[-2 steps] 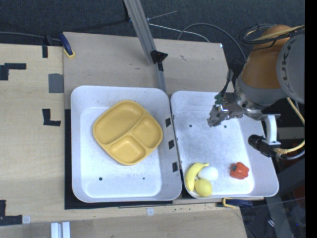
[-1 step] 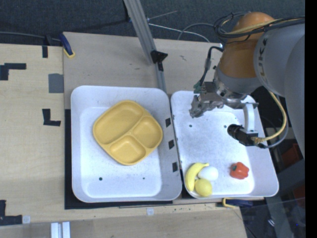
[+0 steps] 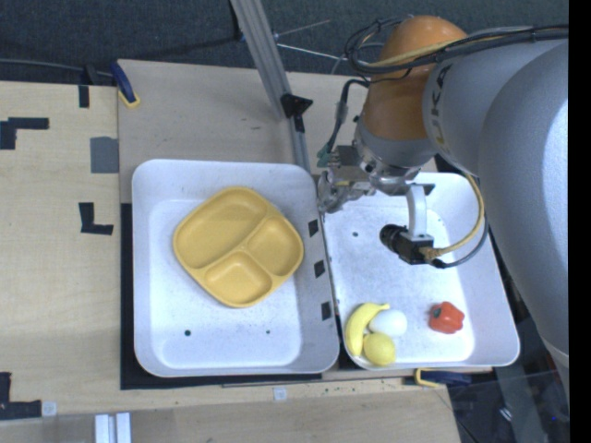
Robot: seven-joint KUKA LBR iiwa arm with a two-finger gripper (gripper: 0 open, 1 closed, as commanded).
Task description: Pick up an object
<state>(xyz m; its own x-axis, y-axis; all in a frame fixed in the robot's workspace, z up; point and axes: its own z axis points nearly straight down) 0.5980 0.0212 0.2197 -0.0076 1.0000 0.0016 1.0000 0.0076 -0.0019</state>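
Nothing is picked up yet. The pincer (image 3: 334, 192) hangs over the right bin (image 3: 489, 340); I cannot tell how it stands. The toys wait.

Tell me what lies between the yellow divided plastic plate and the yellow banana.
In the camera view, the raised white rims where the two bins meet lie between the yellow divided plastic plate and the yellow banana, plus bare bin floor.

Left of the glossy grey arm (image 3: 517, 127), a smooth, matt yellow plastic-looking divided plate (image 3: 238, 245) lies in a smooth white bin (image 3: 157, 340) speckled with dark flecks, on a matt wood-toned bench (image 3: 46, 293).
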